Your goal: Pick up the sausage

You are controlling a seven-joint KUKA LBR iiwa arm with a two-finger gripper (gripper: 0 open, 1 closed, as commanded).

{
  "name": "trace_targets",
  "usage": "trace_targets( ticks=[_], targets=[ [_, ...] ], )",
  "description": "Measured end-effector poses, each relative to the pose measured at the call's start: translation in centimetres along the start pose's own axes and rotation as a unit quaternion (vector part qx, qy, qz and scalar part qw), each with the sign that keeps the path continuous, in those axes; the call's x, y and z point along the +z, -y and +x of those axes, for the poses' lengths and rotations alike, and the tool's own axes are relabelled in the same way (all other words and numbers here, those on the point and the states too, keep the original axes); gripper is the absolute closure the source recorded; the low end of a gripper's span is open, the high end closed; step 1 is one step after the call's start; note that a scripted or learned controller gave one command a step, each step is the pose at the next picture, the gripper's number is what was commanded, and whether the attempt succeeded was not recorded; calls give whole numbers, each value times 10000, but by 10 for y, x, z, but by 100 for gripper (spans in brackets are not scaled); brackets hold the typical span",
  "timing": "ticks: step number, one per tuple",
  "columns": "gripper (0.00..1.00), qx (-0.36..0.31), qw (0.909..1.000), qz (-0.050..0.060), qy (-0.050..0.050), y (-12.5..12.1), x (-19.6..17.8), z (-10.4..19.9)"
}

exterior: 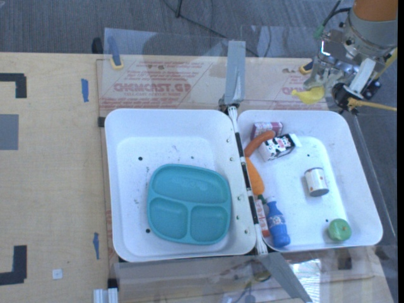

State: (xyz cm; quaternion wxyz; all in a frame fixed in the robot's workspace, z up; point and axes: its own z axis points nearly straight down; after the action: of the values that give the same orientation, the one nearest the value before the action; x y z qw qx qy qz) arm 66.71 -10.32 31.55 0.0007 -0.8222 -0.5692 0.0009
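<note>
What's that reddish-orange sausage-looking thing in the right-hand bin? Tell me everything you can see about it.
The sausage is a short, smooth, reddish-orange tube, slightly curved, and it looks like plastic toy food. It lies flat on the floor of the right bin, near the far left corner, slanting from lower left to upper right. Its upper end lies against a small pink-and-white carton, and a black-and-white packet sits right beside it. An orange carrot-like piece lies just below. The gripper is up beyond the bin's far edge, well apart from it.
</note>
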Motion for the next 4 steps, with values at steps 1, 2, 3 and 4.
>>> trace_targets(
  ticks=[1,2,3,4],
  targets=[
    [100,-935,9956,-3,-3,53,-18,100],
    [100,-3323,9432,-33,-3,67,-36,178],
    [100,-5360,8442,-42,-1,97,-32,257],
    [100,-3746,9272,-9,-2,136,61,295]
  ],
)
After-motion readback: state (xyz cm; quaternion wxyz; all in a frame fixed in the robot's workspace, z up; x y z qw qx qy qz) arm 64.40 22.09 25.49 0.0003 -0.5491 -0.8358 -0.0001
